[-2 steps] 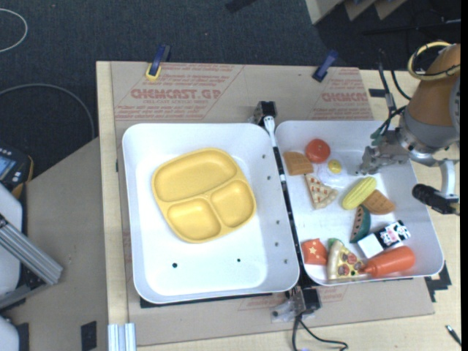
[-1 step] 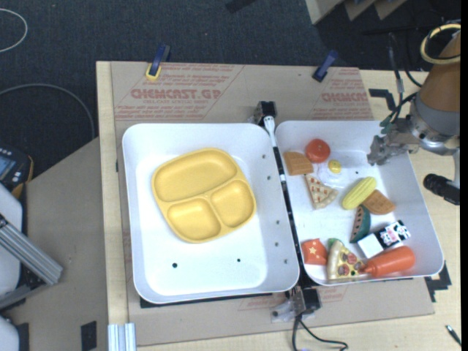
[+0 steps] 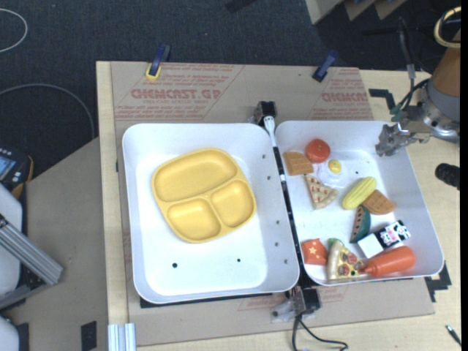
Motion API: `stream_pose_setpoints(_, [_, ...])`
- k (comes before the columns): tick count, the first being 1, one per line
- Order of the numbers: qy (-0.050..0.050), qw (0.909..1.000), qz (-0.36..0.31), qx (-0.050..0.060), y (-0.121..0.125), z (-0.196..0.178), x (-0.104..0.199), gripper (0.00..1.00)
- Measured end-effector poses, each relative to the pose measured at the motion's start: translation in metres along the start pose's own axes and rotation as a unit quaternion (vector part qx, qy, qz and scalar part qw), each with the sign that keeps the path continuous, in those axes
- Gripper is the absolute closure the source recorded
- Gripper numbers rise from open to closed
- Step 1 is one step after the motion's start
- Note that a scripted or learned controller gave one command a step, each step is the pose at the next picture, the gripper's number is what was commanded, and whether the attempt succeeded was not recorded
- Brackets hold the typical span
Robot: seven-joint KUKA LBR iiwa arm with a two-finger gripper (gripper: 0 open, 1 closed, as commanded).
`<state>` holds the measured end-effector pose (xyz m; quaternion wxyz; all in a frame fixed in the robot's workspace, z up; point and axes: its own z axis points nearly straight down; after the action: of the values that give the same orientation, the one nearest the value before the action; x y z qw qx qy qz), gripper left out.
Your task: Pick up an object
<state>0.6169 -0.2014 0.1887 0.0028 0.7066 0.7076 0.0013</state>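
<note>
Okay, I see left bin holding yellow tray, right bin holding toy food; hand over its far-right rim, tomato well apart; grip state unclear.

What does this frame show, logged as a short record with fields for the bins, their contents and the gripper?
left bin: holds a yellow divided plate
right bin: toy food, including tomato, corn, carrot, pizza slice
gripper: over the right bin's far right corner, nothing visibly between its fingers
finger state: cannot tell
task status: no object picked up yet
</note>
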Motion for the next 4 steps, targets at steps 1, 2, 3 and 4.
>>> stream_pose_setpoints(1, [0.0,1.0,0.0,0.0,0.001,-0.039,0.0,1.0])
stream_pose_setpoints(2, [0.002,1.0,-0.002,0.003,0.012,-0.029,0.054,1.0])
stream_pose_setpoints(3, [0.001,1.0,-0.002,0.002,0.017,-0.043,0.11,1.0])
stream_pose_setpoints(4, [0.002,1.0,-0.002,0.004,0.024,-0.03,0.169,1.0])
